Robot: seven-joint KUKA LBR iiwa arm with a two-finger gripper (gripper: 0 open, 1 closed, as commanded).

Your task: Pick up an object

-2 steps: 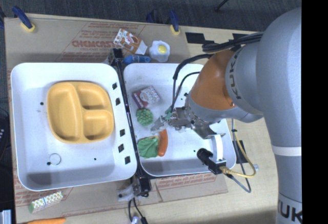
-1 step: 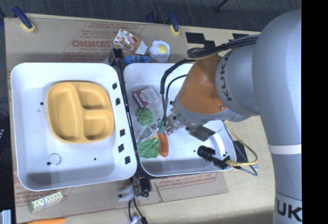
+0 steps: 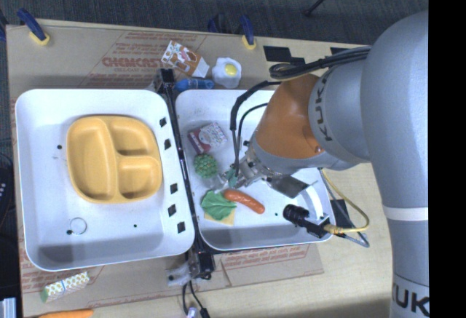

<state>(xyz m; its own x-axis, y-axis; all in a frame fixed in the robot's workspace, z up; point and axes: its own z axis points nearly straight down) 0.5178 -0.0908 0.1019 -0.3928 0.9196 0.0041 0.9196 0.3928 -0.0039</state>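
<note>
Gripper (image 3: 237, 175) is positioned just above the carrot (image 3: 244, 200); jaw state cannot be told. Descent should be centred on the carrot.

1. Yellow divided tray (image 3: 113, 157) in the white left bin (image 3: 36, 185).
2. Orange carrot (image 3: 245, 200), green leaf (image 3: 216, 202) and dotted green ball (image 3: 205, 164) in the white right bin (image 3: 247, 236).
3. Grey arm (image 3: 386, 105) with orange band (image 3: 287, 124).
4. Blue clamps (image 3: 32, 25) on the tan surface (image 3: 95, 47), printed with red lettering.

An orange carrot (image 3: 245, 200) is seen lying flat in the right bin (image 3: 247, 240). At its nine o'clock a green leafy piece (image 3: 217, 204) is found, and at eleven o'clock a green bumpy ball (image 3: 205, 164).
</note>
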